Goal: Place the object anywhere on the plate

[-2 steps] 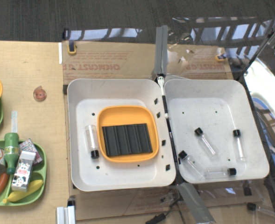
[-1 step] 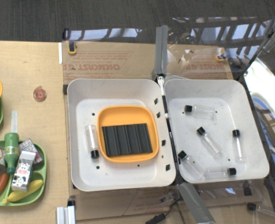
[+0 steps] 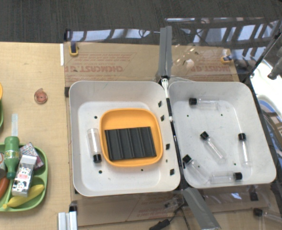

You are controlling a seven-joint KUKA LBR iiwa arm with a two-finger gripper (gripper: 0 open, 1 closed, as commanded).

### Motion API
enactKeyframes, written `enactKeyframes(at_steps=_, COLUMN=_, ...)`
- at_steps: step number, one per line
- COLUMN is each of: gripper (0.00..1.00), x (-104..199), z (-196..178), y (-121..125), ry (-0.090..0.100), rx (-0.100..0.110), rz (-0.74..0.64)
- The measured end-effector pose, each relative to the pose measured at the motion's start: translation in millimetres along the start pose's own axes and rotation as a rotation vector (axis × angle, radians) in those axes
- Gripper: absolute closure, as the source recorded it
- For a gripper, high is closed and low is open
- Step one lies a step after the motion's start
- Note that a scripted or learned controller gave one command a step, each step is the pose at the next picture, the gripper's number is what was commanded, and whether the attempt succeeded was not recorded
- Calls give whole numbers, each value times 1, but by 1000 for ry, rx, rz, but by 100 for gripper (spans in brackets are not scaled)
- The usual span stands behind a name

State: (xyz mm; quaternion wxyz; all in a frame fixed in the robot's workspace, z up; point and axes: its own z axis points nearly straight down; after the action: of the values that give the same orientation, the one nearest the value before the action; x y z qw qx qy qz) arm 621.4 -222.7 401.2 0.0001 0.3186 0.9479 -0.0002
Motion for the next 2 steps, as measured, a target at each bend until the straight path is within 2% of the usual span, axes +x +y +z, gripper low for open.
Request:
enactKeyframes(at_steps=1, gripper=0, x=33, z=-14, y=-25, ry=-3, rx=-1, rz=-438)
enactKeyframes(at_steps=2, gripper=0, x=81, z=-41, y=-61, ry=-2, rx=-1, rz=-660)
